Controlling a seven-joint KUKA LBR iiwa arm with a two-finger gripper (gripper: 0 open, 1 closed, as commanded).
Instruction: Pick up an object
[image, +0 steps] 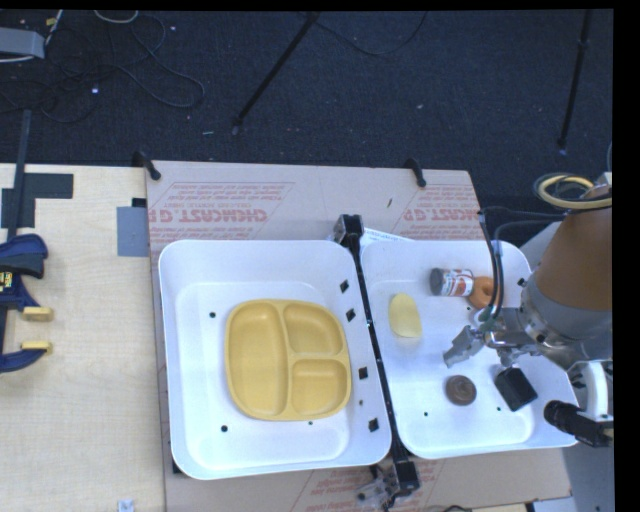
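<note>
Nearest, a brown disc (461, 390) and a black block (515, 388) are being kept in the right bin (430, 432). Just above them the gripper (472, 343) is being held low, nothing seen gripped; its opening cannot be told. Nothing is judged lifted. Farther back lie a yellow piece (405, 316) and a can (452, 282). The left bin (190, 420) is holding a yellow divided plate (288, 358).
</note>
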